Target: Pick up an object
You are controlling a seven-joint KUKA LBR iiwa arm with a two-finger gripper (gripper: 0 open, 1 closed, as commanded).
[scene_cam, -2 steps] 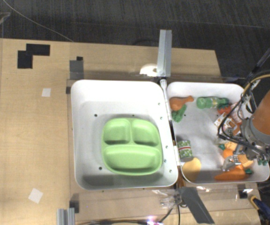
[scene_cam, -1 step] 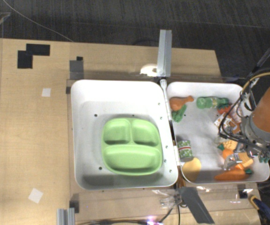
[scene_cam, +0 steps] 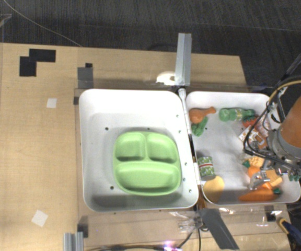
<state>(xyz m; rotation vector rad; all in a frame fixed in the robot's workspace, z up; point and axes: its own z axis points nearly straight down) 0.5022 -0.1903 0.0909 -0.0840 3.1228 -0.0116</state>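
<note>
— One likely target: carrot [scene_cam: 256,195], low in the right bin [scene_cam: 228,149]; lay lengthwise left to right against the front wall.
— Sat just in front of the claw [scene_cam: 264,175], almost beneath; released or clenched, could not tell; hidden behind cables [scene_cam: 252,140].
— Probably called for a short drop, grip set across the carrot's narrow side.
</note>
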